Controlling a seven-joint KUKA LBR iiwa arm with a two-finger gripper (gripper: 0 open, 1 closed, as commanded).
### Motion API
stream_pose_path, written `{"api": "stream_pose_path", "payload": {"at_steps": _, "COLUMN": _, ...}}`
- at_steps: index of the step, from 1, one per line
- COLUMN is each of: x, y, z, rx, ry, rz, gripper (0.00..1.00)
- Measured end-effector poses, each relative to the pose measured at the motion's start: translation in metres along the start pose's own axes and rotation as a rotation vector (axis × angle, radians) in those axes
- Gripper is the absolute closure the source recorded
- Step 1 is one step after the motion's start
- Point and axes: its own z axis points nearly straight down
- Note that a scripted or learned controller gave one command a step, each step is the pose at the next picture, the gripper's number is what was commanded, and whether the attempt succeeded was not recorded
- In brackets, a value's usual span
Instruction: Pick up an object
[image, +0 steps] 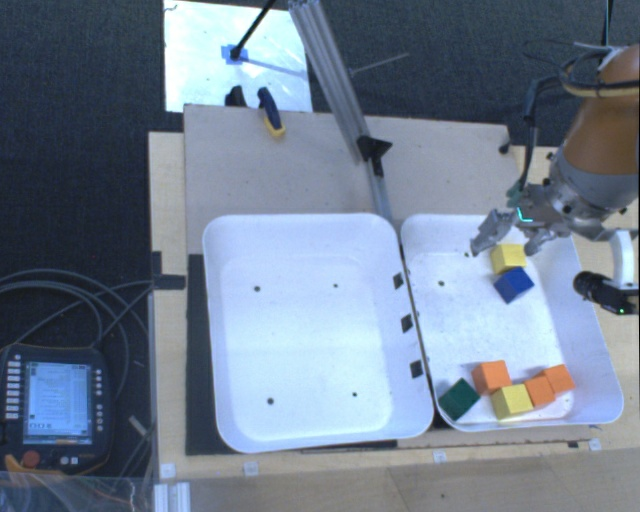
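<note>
Nearest me, bottom left: teach pendant (52, 408), screen lit, cables looping off it. From there I go by size. Bench (300, 170) carries two white bins side by side: left bin (305, 335), right bin (590, 350). Arm (600, 130) comes in from the right, orange band above the wrist, gripper (512, 238) angled down over the far end of the right bin. I read its fingers as spread, one to each side of a yellow cube (508, 257), nothing grasped. Cube count in the right bin: seven. Two yellow, three orange, one blue, one green. Blue cube (514, 285) touches the yellow one, corner toward me. Remaining five cluster at the near edge. Cubes, so no long axis.
</note>
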Motion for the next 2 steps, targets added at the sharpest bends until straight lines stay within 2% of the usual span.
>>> {"api": "stream_pose_path", "payload": {"at_steps": 1, "x": 0.003, "y": -0.003, "z": 0.042, "rx": 0.005, "ry": 0.000, "rz": 0.002, "gripper": 0.00}}
{"api": "stream_pose_path", "payload": {"at_steps": 2, "x": -0.003, "y": 0.004, "z": 0.089, "rx": 0.005, "ry": -0.001, "rz": 0.002, "gripper": 0.00}}
